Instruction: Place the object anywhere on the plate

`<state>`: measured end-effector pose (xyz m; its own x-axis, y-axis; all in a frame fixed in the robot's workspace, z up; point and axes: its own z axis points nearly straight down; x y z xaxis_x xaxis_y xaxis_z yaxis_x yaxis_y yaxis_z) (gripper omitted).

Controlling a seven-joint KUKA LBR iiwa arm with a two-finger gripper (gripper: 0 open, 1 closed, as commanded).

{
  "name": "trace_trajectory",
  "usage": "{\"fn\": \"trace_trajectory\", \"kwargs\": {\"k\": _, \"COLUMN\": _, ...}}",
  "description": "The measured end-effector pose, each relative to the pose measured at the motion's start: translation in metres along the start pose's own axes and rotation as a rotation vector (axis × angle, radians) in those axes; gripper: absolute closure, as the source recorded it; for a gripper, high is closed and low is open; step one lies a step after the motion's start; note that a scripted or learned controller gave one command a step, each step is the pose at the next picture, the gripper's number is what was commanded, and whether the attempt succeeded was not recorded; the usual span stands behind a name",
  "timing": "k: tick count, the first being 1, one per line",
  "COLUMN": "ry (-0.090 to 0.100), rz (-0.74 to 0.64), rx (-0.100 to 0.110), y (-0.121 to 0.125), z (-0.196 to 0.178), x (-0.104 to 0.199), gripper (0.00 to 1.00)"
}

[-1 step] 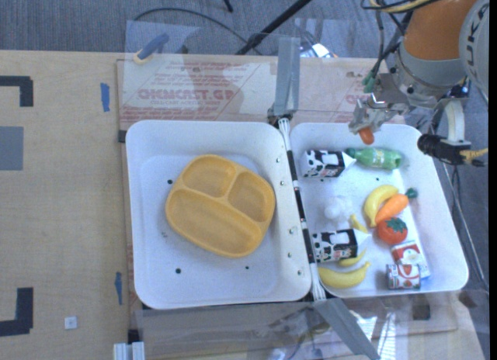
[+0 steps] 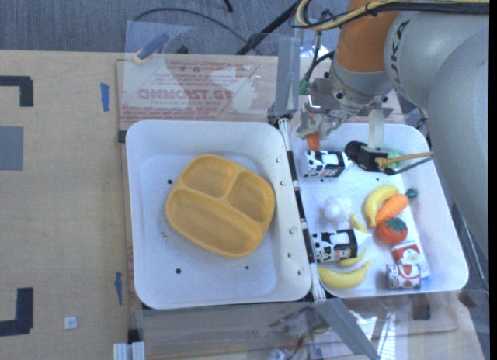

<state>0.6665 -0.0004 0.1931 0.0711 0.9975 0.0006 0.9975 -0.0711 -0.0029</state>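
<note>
Left bin (image 2: 147, 273) carries the yellow plate (image 2: 220, 204) at its centre. Gripper (image 2: 314, 135) hangs over the right bin's (image 2: 450, 265) top-left corner, fingers apparently apart, just above the cow-patterned carton (image 2: 323, 164) lying there.

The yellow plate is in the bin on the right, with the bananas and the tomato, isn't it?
Not quite. The camera view shows the yellow plate alone in the left bin. The bananas and the tomato lie in the right bin, where the robot's hand is reaching.
</note>
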Motion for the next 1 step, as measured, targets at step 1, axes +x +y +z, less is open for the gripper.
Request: {"fn": "trace_trajectory", "kwargs": {"k": 1, "ry": -0.001, "rz": -0.168, "rx": -0.006, "y": -0.0184, "z": -0.0391, "x": 0.0706, "gripper": 1.00}}
